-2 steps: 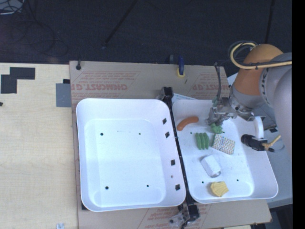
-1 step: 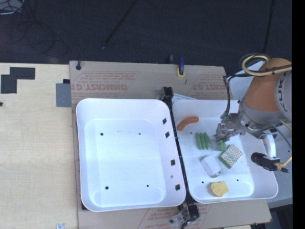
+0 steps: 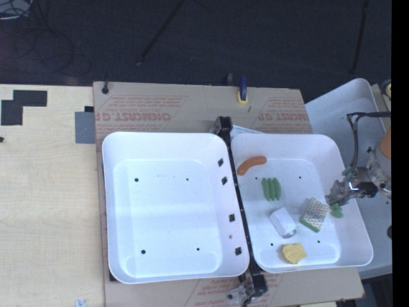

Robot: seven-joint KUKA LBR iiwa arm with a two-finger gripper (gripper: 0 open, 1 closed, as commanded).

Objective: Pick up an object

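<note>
The right bin [image 3: 348, 251] holds an orange sausage-shaped piece [image 3: 252, 164], a green ribbed pod [image 3: 271, 188], a white rounded block [image 3: 282, 222], a green-and-white checkered block [image 3: 314, 214] and a yellow piece [image 3: 293, 253]. A small green piece [image 3: 337, 212] lies by the bin's right wall. My gripper [image 3: 339, 196] reaches in from the right and hangs low over the right side of this bin, just above the small green piece and right of the checkered block. Nothing is visibly held in it.
The left bin [image 3: 115, 171] lies beside the right one, with a black divider strip [image 3: 230, 197] between them. Both rest on a cardboard sheet [image 3: 166, 110] on the wooden bench. A blue-and-yellow clamp [image 3: 243, 91] stands at the back edge.
</note>
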